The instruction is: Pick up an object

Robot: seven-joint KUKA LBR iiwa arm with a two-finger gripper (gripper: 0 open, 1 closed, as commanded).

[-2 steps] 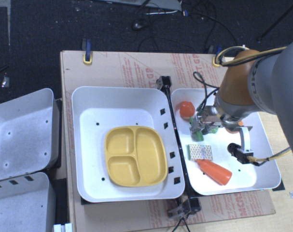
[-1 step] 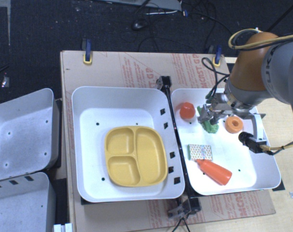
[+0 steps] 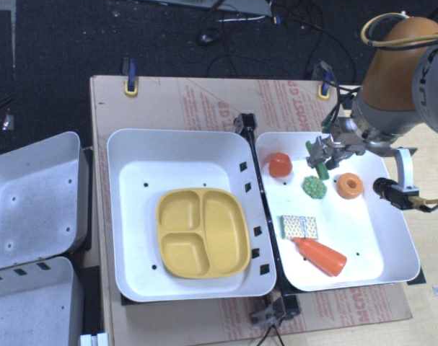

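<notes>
Gripper (image 3: 321,157) hangs just above the broccoli (image 3: 314,187) in my right bin (image 3: 392,265), seemingly lined up to grab it, though whether it grips anything I cannot tell.

My claw (image 3: 321,155) sits over the right bin (image 3: 392,254), above the green piece (image 3: 314,187). Finger gap too small and cluttered to read. Green stem at my fingertips: gripped or merely behind them, can't tell. My arm (image 3: 403,63) is cut off by the frame's right edge. Pattern on the card (image 3: 299,227) below the green piece too fine to make out.
</notes>
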